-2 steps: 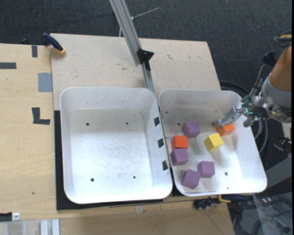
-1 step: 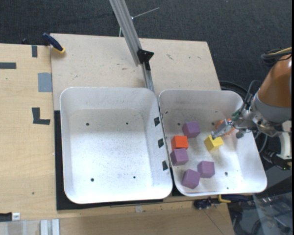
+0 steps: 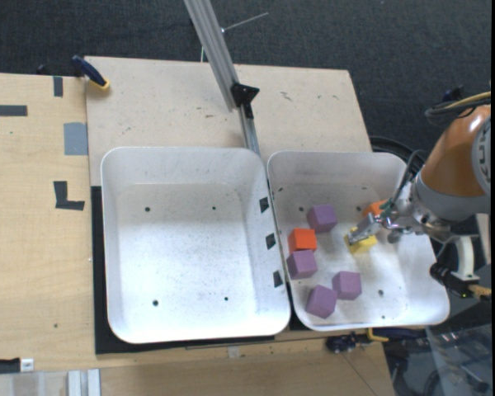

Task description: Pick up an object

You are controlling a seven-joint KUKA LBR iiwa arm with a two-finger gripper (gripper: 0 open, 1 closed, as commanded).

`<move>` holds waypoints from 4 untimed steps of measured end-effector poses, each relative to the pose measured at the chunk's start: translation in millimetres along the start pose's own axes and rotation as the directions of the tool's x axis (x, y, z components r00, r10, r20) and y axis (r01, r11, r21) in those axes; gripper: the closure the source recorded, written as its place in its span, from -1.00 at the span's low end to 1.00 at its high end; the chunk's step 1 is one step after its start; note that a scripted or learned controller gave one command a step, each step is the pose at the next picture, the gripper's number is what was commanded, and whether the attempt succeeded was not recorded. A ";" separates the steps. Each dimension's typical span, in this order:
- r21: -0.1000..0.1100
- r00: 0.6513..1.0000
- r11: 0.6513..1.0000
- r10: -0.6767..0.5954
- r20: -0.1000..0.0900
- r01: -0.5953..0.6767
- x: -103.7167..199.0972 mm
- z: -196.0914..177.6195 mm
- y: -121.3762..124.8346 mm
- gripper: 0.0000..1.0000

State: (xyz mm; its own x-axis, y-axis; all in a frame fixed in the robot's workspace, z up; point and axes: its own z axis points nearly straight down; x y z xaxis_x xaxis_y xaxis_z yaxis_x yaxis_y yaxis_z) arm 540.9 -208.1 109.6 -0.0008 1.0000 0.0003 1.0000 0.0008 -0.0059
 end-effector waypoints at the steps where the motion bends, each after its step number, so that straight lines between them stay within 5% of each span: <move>1: -0.008 1.000 1.000 -0.001 -0.001 0.001 0.3 13.4 2.1 -1.00; 2: -0.008 1.000 1.000 -0.003 -0.003 0.003 2.1 3.8 2.4 1.00; 4: -0.008 1.000 1.000 -0.001 0.001 0.001 0.9 -80.4 5.5 1.00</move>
State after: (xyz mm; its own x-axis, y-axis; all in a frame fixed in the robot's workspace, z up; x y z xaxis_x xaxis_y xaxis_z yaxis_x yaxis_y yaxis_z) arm 546.9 -207.2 190.0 -0.0017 1.0000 -0.0009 1.0000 0.0017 0.0023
